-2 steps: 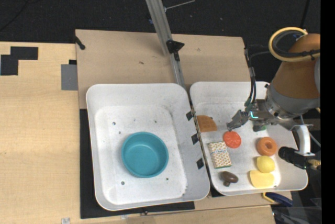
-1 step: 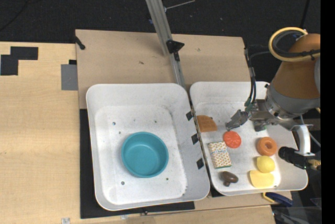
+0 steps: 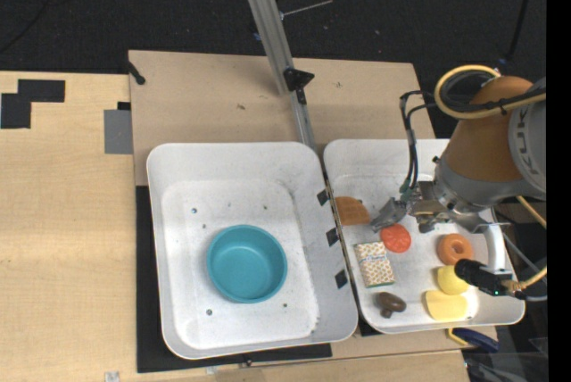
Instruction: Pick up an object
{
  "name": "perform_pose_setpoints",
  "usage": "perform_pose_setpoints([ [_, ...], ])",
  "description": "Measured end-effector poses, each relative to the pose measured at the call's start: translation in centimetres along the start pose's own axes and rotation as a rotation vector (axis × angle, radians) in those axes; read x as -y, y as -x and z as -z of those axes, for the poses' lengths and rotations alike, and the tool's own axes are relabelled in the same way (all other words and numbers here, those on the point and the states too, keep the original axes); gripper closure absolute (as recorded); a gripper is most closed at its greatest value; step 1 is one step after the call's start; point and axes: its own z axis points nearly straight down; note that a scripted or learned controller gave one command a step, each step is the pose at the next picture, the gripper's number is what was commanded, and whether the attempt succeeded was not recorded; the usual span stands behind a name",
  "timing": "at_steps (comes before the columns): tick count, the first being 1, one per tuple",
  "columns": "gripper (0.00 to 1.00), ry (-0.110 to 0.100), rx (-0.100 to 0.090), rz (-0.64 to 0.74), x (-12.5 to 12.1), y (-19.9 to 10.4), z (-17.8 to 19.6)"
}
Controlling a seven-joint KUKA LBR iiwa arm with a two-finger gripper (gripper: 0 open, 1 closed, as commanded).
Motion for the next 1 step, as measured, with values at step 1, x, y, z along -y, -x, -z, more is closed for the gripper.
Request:
perform_pose_setpoints([
  [1,0.0,0.004,0.001,0.0,-0.02,-0.02,-5.08],
])
